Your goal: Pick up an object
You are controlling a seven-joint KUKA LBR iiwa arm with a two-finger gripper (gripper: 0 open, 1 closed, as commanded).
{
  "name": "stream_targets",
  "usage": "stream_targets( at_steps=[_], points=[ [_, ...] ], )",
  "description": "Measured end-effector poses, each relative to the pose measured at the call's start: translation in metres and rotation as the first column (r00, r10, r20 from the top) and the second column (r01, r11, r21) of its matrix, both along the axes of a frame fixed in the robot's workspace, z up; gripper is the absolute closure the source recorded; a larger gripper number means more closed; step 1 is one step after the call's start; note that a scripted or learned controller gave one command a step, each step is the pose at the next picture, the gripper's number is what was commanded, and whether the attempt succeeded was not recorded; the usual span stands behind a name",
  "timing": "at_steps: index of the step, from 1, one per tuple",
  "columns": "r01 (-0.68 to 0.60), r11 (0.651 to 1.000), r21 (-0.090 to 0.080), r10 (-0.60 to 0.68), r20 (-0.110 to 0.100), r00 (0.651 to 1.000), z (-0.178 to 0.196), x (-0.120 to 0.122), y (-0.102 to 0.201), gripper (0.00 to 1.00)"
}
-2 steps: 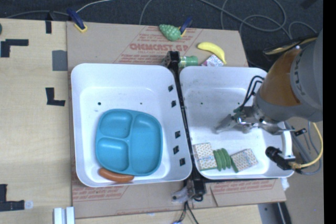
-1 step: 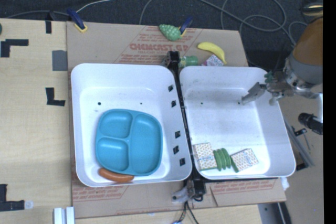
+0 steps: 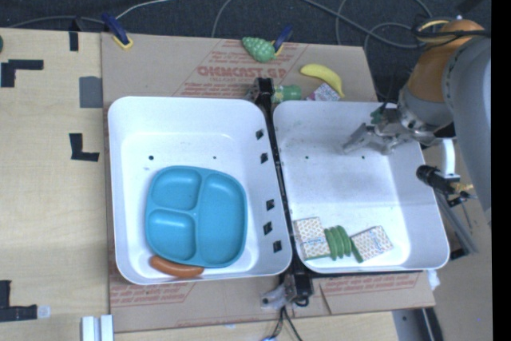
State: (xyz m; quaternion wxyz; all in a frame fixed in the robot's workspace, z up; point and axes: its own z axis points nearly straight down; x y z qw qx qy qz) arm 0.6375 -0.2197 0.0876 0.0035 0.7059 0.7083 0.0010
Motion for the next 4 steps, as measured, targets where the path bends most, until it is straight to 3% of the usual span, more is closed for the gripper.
stream_targets(
  at_steps=[1, 2, 4],
  points=[
    [0.0, 1.0, 0.006, 0.0, -0.008, 1.0, 0.01, 0.031, -0.001, 0.0],
    [0.003, 1.0, 0.002, -0.003, -0.006, 1.0, -0.001, -0.076, 0.024, 0.0],
    [0.001, 1.0, 0.001, -0.001, -0.001, 1.0, -0.001, 0.032, 0.038, 0.0]
  ],
)
